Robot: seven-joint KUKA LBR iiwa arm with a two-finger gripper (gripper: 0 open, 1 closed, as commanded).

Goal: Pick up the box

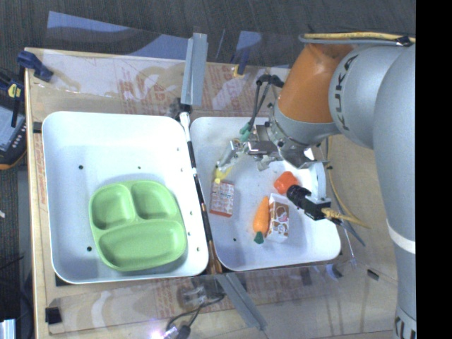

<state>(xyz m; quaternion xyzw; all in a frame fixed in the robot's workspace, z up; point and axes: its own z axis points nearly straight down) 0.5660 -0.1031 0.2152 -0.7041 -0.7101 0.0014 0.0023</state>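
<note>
A small red box (222, 198) with a yellow top end lies flat near the left wall of the right bin (311, 249). My gripper (229, 155) hangs just above and behind it, reaching in from the right below the orange band. Its fingers stand open, nothing is between them, and they are clear of the box. A second flat white-and-red carton (280, 219) lies further right in the same bin.
A carrot (261, 216) lies between the two boxes, and an orange round item (286, 181) sits behind the carton. A green divided plate (138, 224) rests in the left bin (63, 140). The arm's grey body covers the right bin's far right side.
</note>
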